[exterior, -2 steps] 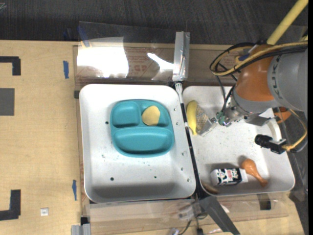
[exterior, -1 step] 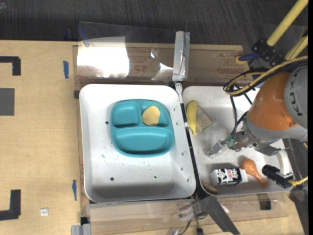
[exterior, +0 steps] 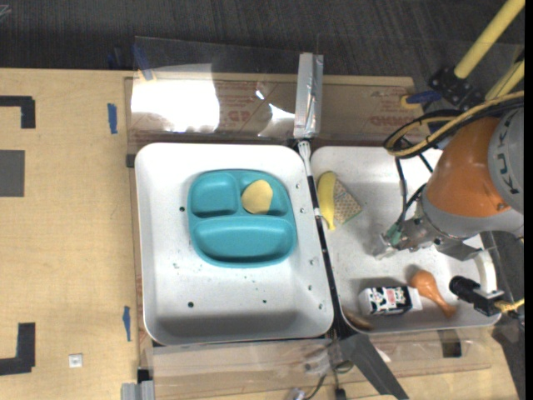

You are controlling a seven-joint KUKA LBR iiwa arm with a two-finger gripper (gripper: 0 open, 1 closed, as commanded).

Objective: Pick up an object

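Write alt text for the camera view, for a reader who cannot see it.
The grey and orange arm reaches from the right over the right bin, which holds a yellow object, a black-and-white can and an orange object. The left bin holds a teal divided tray with a yellow ball.

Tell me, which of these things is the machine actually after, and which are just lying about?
Likely part of the job, near the end effector in the right bin:
- orange toy
- black-and-white carton
- yellow wedge

Just lying about:
- teal divided tray in the left bin
- yellow ball on the tray
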